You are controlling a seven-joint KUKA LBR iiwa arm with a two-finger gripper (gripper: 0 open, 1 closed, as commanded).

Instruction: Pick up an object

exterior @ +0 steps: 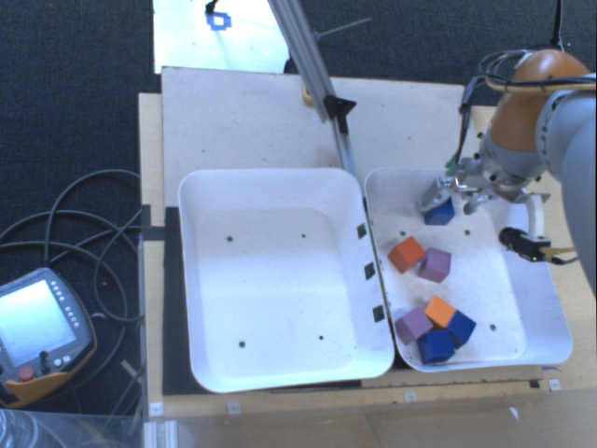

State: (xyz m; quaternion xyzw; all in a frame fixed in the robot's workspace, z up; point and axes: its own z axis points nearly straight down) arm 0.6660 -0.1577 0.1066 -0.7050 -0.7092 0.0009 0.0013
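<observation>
We are at the grasp: the pincer [451,197] sits over a blue cube [439,212] (grip state unclear); next, lift.

No readable text, label, brand, number or sign anywhere in the camera view. Grey handheld control pendant with orange trim [37,339], lower left on the floor: screen glares pale and blank, button markings too small to make out. Small black tabs on the rim of the shallow white plastic bin [280,187] carry no legible marks.
</observation>
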